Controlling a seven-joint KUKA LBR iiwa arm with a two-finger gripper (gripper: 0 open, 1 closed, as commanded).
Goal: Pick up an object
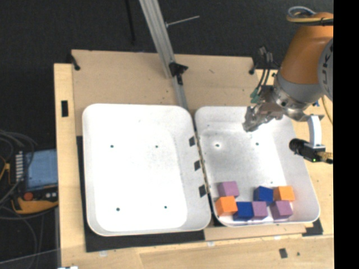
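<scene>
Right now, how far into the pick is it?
Done: the arm is over the right bin, with the gripper near its far end. In hand: nothing visible between the fingers. Left: the whole pick. The blocks sit clustered at the bin's near edge, well away from the gripper: purple block, orange block, blue block and others beside them. It must travel there, descend and grasp.

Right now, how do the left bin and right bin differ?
The right bin holds a cluster of orange, blue and purple blocks along its near edge; the left bin shows bare white floor with a few dark dots. The hand hangs over the right bin's far end, not the left bin. Both are shallow, white, round-cornered.
</scene>
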